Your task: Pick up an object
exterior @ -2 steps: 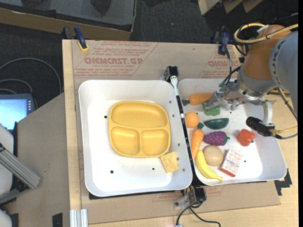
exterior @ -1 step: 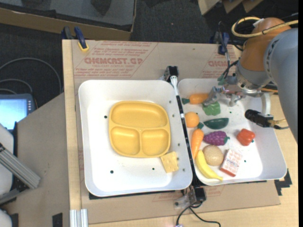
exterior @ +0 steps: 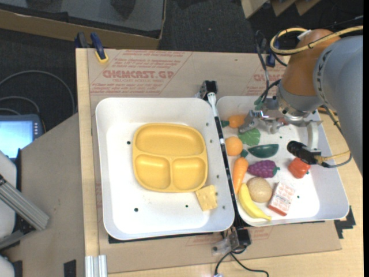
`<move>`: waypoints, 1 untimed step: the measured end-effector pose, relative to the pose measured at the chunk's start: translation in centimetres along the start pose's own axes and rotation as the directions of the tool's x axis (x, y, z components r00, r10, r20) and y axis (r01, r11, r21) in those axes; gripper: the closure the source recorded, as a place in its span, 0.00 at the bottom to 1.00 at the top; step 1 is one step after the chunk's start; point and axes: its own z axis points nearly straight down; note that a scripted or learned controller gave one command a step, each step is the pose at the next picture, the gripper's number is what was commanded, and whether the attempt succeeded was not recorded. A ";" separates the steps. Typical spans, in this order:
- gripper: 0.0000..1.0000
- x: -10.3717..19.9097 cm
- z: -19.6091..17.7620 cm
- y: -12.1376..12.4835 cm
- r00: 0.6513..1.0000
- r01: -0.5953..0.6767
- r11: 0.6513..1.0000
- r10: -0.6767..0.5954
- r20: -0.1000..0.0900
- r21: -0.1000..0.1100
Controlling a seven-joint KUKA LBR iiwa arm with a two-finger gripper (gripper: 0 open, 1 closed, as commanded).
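Observation:
The right bin [exterior: 330, 196] holds several toy foods. At its far left lie a small orange piece [exterior: 236, 121], a light green leafy piece [exterior: 250, 136], an orange ball [exterior: 233, 146] and a dark green vegetable [exterior: 264, 150]. Closer to the front are a carrot [exterior: 239, 172], purple grapes [exterior: 262, 168], a potato [exterior: 259, 189], a banana [exterior: 249, 203], a red pepper [exterior: 298, 167] and a red-and-white packet [exterior: 281, 197]. My gripper [exterior: 259, 118] hangs low over the far part of this bin, just above the leafy piece and beside the small orange piece.
The left bin [exterior: 106, 160] carries a yellow divided plate [exterior: 170, 154] and a pale yellow cheese wedge [exterior: 206, 198] near its front right corner. The arm's grey body covers the right bin's far right corner. Cardboard lies under both bins.

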 end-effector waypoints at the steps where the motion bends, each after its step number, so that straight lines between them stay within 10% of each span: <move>1: 1.00 0.0 -1.0 0.2 1.000 0.000 1.000 0.000 -0.001 -0.004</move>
